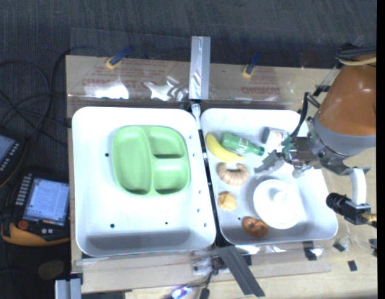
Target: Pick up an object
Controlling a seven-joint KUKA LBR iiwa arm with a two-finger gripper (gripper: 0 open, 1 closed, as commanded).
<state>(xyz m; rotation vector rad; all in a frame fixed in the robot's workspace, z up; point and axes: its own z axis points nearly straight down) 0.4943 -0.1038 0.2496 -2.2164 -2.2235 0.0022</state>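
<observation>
Your pincer (272, 159) hangs over the right bin (317, 229), angled toward the bottle (242, 145); I cannot tell its state. The bottle lies against the banana (215, 147), so a clean grab looks tight. Croissant (233, 172), white bowl (277, 203) and tomato (255, 227) crowd nearby; the left bin (93, 223) holds a green tray (149, 159).

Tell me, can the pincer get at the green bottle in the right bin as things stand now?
Probably yes. The pincer hangs just right of the green bottle, which lies on top with open space above it. The banana touches its far side only, away from the arm.
</observation>
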